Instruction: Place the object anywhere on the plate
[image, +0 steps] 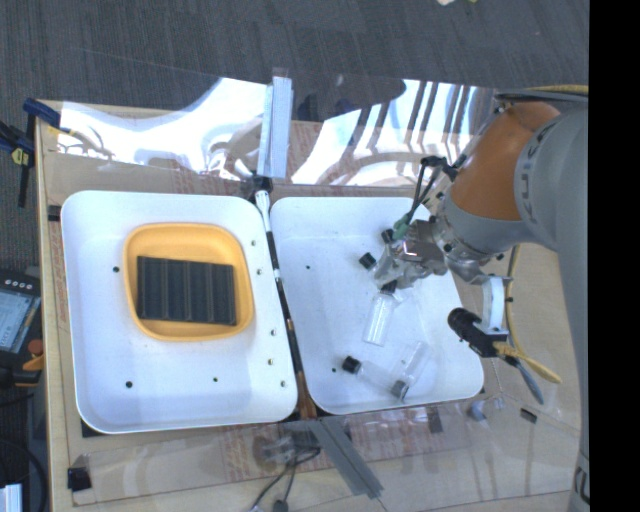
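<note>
Lying just below the end effector (392, 272), whose grip state is unclear, is a clear tube (378, 320).

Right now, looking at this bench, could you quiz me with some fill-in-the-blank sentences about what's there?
1. The yellow plate lies in the ____ bin.
2. The dark slab on the plate has ____ ridged strips.
3. The gripper hangs over the ____ bin.
4. The band above the arm's wrist is ____.

Missing words: left; four; right; orange
</note>
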